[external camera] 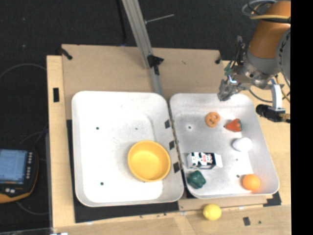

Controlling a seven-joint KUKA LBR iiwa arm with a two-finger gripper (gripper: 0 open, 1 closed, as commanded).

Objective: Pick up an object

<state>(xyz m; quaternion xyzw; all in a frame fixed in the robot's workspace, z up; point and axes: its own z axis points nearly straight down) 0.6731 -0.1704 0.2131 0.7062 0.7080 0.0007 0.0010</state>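
Observation:
The right bin [195, 109] holds several small things: an orange pretzel-like piece [212, 119], a red strawberry-like piece [233, 125], a white egg-like ball [241, 144], a black-and-white carton [203, 160], a dark green lump [196, 179] and an orange ball [251, 182]. My gripper [226, 91] hangs above the far right corner of that bin, apart from all of them, with nothing visible between its fingers. The pretzel lies just in front of it.
A yellow bowl [148, 160] sits in the left bin [107, 116] near the divider. A yellow lemon [212, 212] lies on the bench in front of the right bin. A slanted metal pole [141, 33] rises behind the bins. A tablet [16, 173] rests at far left.

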